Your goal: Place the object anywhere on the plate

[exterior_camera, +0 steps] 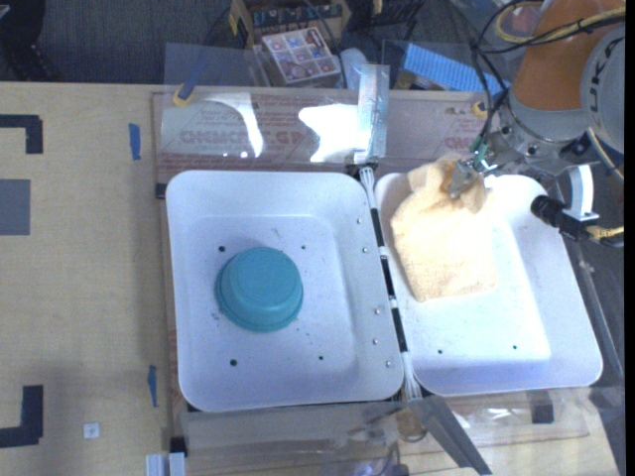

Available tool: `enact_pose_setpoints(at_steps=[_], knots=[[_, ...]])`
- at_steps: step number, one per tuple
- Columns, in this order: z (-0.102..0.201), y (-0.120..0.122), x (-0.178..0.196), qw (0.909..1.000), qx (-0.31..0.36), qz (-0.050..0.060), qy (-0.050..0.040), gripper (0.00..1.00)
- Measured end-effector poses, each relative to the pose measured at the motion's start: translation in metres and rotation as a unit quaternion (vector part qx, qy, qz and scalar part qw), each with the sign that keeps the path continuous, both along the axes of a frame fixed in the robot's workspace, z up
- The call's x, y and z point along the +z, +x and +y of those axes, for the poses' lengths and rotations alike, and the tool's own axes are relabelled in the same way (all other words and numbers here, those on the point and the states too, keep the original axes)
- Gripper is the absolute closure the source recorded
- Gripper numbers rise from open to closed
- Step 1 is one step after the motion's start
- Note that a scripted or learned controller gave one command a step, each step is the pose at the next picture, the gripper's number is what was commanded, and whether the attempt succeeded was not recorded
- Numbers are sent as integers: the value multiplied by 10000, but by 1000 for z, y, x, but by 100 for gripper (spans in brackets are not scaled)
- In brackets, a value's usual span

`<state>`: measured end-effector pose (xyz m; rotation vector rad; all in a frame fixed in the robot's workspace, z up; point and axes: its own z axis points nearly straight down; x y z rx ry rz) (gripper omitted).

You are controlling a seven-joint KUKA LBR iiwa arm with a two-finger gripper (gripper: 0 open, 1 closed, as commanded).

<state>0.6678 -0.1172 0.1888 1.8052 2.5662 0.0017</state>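
The end effector (464, 178) stood at the far corner of the right bin (556, 355), close to the divider side, with the grey arm (556, 87) and its orange band reaching in from the right above it. Under it lay the object, a pale yellow cloth (446, 246), spread flat over the far left part of that bin. The far upper corner of the cloth looked raised and bunched exactly at the fingertips, so it seemed that the end effector was clenched on that corner, grasping the cloth by it; most of the cloth rested on the bin floor.

The relation that decides the coming move was this one: the teal plate (260, 288), which sat upside down or dome-like in the middle of the left bin (198, 206), lay to the left of the end effector and somewhat nearer to the camera, well apart from it, with the rims of both bins between. The cloth hung from the grasped corner toward the near side, so its long axis ran from far to near, roughly across the line of travel.

In my judgement, the cloth must be lifted high enough for its trailing end to clear both rims, then carried left and nearer. A pinch on a single corner could slip on the way.
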Motion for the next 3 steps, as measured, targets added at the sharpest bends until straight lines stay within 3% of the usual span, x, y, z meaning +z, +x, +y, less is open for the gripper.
enact_pose_setpoints(at_steps=[1,2,3], knots=[[0,1,38,10000,1,-11,-2,100],[36,-27,32,9802,1979,12,3,100],[83,-50,24,9217,3879,8,-1,100]])
